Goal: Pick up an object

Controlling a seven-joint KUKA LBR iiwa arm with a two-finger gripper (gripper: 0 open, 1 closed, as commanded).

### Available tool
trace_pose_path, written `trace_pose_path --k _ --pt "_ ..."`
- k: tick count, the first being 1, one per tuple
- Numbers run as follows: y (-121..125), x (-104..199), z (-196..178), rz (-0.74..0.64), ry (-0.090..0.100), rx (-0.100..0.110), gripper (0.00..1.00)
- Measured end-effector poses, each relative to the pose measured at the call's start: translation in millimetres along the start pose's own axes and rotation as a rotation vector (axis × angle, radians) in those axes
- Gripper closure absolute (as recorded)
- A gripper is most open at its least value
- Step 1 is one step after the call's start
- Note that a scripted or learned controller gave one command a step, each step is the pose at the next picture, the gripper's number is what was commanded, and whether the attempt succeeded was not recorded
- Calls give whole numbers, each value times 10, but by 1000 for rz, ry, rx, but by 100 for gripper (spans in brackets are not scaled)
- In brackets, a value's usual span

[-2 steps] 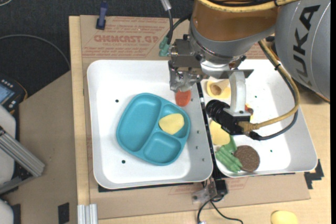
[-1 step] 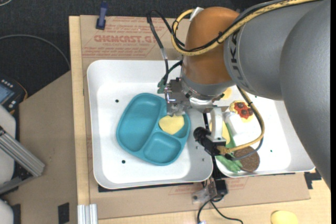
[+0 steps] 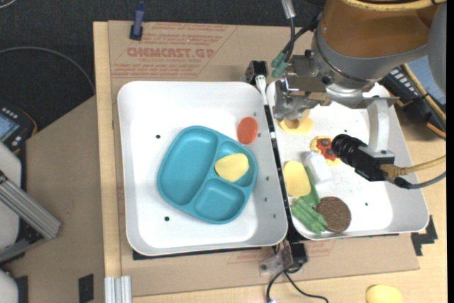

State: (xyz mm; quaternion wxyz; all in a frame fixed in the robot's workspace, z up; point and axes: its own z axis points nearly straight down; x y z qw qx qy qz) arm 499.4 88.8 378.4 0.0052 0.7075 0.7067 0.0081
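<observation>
My gripper (image 3: 289,112) hangs low over the far left corner of the right bin (image 3: 397,220), close to the divider. Right under it lies a pale yellow flat piece (image 3: 301,126), partly hidden by the gripper. Nearer the front of that bin are a small red and yellow item (image 3: 324,145), a white piece (image 3: 317,165), a yellow block (image 3: 297,179), a green item (image 3: 306,213) and a brown round cookie (image 3: 334,213). In the left bin (image 3: 138,152) a blue divided plate (image 3: 186,174) carries a yellow lemon-like object (image 3: 232,167). An orange-red object (image 3: 247,129) lies beside the plate.
The arm's large grey and orange body (image 3: 383,3) hangs over the back of the right bin. Both bins rest on a cardboard sheet (image 3: 177,50). A small blue clip (image 3: 137,21) sits at the cardboard's far edge. Another yellow object (image 3: 383,293) lies off the bench at the front right.
</observation>
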Motion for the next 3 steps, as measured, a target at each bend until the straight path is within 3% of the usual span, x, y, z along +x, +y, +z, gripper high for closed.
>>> trace_pose_path --k 1,2,3 --pt "-238 1124 405 -14 -2 26 100" --pt "359 826 -915 3 0 1 100" --pt "-28 1383 653 -7 -9 37 100"
